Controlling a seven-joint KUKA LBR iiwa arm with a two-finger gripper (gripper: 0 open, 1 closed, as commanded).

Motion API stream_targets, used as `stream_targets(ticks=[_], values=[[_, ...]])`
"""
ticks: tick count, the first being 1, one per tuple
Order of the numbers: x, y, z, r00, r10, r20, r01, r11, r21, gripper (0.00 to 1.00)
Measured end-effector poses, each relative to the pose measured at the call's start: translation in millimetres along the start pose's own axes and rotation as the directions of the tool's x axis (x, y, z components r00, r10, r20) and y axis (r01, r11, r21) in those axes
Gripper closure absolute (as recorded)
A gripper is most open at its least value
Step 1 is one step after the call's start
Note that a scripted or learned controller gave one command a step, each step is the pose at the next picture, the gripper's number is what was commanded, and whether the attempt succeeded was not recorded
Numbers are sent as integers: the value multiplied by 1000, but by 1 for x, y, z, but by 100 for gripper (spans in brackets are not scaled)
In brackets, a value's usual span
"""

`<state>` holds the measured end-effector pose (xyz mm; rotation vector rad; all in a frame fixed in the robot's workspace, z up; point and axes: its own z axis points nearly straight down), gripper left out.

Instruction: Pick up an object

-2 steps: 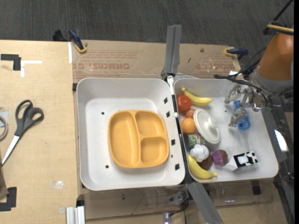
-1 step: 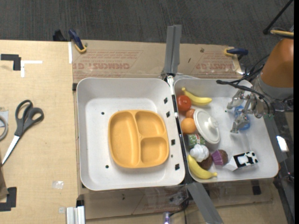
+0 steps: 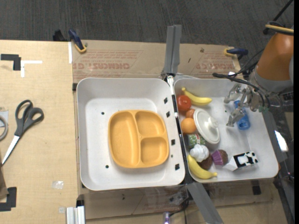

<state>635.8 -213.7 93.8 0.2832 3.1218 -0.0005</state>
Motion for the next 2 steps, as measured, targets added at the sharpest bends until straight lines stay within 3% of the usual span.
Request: stream_targets(ticks=[1, 2], values=[[-2, 1, -11, 1000, -3, 7, 3, 1000, 1, 100], [-2, 1, -11, 1000, -3, 7, 3, 1000, 1, 0]])
